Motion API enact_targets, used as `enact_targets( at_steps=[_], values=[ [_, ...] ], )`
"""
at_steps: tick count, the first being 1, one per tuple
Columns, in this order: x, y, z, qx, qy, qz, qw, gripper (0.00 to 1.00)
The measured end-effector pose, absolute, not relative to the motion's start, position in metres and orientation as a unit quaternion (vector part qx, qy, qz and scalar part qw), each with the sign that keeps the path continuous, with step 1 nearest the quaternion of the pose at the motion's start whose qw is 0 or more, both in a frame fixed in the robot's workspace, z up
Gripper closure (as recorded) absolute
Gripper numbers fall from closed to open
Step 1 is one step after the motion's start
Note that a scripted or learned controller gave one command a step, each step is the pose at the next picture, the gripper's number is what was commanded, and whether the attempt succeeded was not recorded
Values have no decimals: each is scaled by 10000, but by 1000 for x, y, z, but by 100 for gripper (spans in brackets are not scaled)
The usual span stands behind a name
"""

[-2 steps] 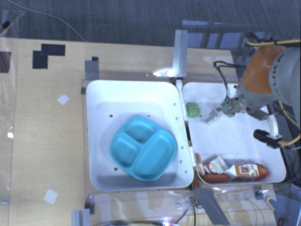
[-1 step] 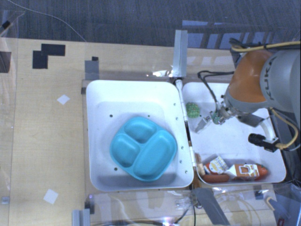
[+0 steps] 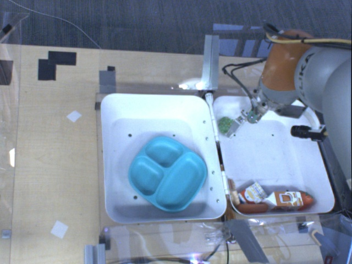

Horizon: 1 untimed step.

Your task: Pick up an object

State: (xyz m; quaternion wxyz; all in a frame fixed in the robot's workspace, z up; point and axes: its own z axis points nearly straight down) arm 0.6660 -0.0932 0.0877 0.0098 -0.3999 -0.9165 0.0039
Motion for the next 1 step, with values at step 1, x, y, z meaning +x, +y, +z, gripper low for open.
enact_targets(
  at_steps=[1],
  values=[
    [648,-101,87,-3953,-9185,-17,-36,0]
  ],
)
